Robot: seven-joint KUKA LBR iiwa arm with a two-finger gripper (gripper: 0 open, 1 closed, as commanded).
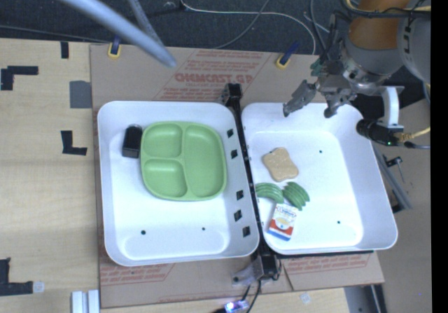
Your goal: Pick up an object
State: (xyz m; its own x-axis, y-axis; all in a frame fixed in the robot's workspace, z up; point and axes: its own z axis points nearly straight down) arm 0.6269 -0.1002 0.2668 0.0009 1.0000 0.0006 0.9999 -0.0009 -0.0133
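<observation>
Bins: left bin and right bin side by side
Plate: green, three compartments, in left bin; black block touching its left edge
Gripper: over right bin's far rim, fingers apart, holding nothing
Cookie: tan, right bin, near divider
Pea pods: green, just below cookie
Carton: small, red-white, below pods

Robotics lab: taped bench, loose cables.

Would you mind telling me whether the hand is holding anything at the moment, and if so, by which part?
Nothing is held. The hand hangs open above the far edge of the right bin, with nothing between its fingers.
</observation>
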